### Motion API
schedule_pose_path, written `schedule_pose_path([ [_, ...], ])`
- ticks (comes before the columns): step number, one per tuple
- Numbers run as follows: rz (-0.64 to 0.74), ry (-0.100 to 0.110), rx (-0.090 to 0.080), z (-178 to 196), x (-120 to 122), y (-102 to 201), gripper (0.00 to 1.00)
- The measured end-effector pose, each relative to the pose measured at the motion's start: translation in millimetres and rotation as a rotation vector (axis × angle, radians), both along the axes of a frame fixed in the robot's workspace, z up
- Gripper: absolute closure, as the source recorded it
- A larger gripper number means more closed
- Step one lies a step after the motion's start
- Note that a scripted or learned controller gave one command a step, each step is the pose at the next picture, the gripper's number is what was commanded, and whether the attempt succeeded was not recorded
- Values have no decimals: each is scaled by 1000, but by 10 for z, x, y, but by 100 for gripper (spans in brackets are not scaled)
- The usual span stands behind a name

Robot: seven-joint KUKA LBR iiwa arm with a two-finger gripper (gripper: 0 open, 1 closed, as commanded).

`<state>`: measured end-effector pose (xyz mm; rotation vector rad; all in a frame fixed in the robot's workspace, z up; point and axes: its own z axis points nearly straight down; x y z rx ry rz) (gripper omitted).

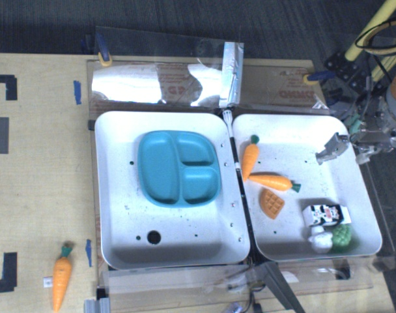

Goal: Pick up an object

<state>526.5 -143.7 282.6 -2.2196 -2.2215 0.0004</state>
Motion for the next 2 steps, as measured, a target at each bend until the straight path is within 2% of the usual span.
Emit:
schedule_pose_path([
  [1, 28, 6, 2, -686, 284, 694, 0],
  [2, -3, -7, -1, -1772, 169, 430, 0],
])
